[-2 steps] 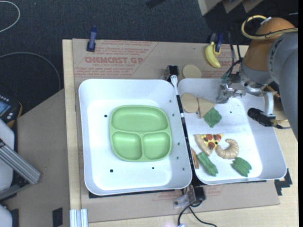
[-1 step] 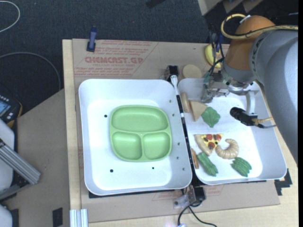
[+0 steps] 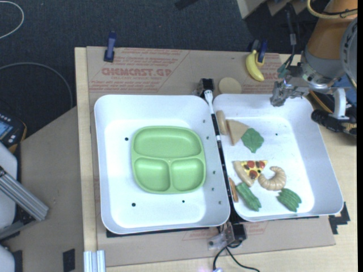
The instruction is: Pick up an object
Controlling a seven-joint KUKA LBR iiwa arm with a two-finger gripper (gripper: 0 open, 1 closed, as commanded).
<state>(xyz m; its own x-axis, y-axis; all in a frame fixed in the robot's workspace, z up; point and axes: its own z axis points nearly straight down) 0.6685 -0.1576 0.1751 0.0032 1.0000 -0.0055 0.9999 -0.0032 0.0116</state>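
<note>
The right bin (image 3: 306, 146) holds toy food: a tan wedge (image 3: 233, 131), a green leafy piece (image 3: 253, 140), a pizza slice (image 3: 250, 169), a croissant (image 3: 274, 178), and two green pieces (image 3: 248, 196) (image 3: 290, 199). A thin brown stick (image 3: 220, 122) lies by the bin's left wall. My gripper (image 3: 278, 97) hangs over the far edge of the right bin, above and apart from the food. Nothing shows between its fingers.
A green divided plate (image 3: 168, 158) sits in the left bin (image 3: 113, 123). A banana (image 3: 254, 67) and a tan disc (image 3: 229, 85) lie on the cardboard behind the bins. Blue clamps (image 3: 110, 46) hold the board's far edge.
</note>
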